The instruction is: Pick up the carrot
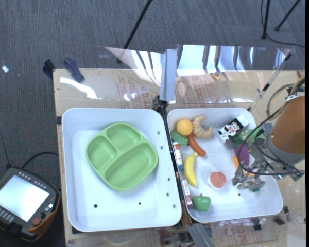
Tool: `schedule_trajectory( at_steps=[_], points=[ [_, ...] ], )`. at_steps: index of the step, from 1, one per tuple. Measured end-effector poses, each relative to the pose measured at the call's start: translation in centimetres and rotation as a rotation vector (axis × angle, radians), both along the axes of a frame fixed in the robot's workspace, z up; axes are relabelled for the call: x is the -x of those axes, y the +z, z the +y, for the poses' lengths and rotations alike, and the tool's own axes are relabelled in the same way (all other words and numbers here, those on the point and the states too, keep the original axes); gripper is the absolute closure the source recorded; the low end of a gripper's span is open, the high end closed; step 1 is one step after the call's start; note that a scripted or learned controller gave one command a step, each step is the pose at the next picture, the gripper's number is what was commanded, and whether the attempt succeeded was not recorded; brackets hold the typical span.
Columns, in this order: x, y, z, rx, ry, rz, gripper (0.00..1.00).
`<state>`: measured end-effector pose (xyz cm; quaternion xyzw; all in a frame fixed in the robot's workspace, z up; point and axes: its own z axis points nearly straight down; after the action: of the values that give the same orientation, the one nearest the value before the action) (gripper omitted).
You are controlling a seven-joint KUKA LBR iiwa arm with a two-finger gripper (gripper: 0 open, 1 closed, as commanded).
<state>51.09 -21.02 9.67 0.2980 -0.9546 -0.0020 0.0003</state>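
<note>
Jaws: you can't read the opening from this angle. The gripper (249, 178) is a tangle of metal seen from above, low over the floor of the right bin (270, 202). Nothing is clearly clamped, so don't count a grasp.

Just beside the jaws, on the divider side, there's a thin orange sliver. I'd call that the carrot (236, 162), mostly hidden under the gripper body. That's a judgement, not a clear ID. The purple piece (243, 152) sits right next to it, on the far side of the jaws.

A bit further out toward the divider is the round red-orange piece (218, 179). Beyond it are the banana (190, 170) and the green pepper (201, 203).

Well apart from the jaws, near the far corner by the divider, lies a red-orange stick (196, 146), beside the orange ball (184, 127). It's the other carrot candidate, so check it.

Step looks like descent/alignment at the grasp point, lift not yet done.

Next move: centre the jaws across the sliver's short axis, keep clear of the purple piece, close, then lift straight up. Confirm there's orange between the jaws before you call it a pick.
</note>
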Motion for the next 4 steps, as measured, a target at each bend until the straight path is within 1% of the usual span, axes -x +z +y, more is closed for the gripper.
schedule_trajectory(
  at_steps=[3,4],
  points=[
    [-0.4,2.8,0.8,-0.009,0.008,-0.001,1.00],
    [2.8,-1.1,4.4,-0.001,0.100,0.001,1.00]
  ],
)
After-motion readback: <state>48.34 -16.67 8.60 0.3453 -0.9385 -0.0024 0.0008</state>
